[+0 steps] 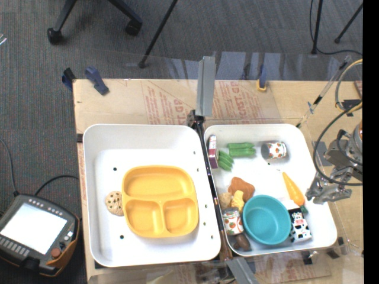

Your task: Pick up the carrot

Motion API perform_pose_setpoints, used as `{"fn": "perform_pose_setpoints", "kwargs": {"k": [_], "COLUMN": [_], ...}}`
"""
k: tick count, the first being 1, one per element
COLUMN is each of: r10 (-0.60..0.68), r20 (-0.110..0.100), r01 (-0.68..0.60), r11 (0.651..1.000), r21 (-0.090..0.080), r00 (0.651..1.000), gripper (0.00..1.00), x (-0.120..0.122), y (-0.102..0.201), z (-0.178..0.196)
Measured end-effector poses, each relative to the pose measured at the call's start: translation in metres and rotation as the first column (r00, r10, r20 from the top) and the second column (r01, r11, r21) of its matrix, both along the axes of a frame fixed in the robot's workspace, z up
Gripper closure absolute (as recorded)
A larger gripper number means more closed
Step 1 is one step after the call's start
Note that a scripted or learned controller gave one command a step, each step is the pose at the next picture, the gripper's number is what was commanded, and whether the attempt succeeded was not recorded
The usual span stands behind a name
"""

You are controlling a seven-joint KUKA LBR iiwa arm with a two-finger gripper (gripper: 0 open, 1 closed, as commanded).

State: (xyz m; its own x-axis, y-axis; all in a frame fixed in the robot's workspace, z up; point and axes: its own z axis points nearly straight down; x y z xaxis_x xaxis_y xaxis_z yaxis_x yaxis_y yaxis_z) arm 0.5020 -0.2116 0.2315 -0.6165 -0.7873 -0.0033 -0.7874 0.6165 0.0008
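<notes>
A: What is on the left side?
B: A white bin (95,158) with a yellow tray (160,201). A cookie (114,203) lies just beside the tray.

A: And in the right bin (308,152)?
B: Green beans (241,149) and a small can (275,151) near the top. A blue bowl (266,220) sits low down. The carrot (293,189) lies near the right wall, just above the bowl.

A: Where are the jaws (323,191)?
B: At the far right, outside the bin, near the carrot but not touching it. I cannot tell if they are wide or closed.
</notes>
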Motion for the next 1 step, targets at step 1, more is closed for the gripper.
{"fn": "perform_pose_setpoints", "kwargs": {"k": [1], "r10": [0.248], "r20": [0.011], "r01": [-0.247], "r11": [0.969], "r21": [-0.012], "r00": [0.969], "gripper": [1.00], "x": [0.0045], "y": [-0.0013], "z": [-0.1140]}}
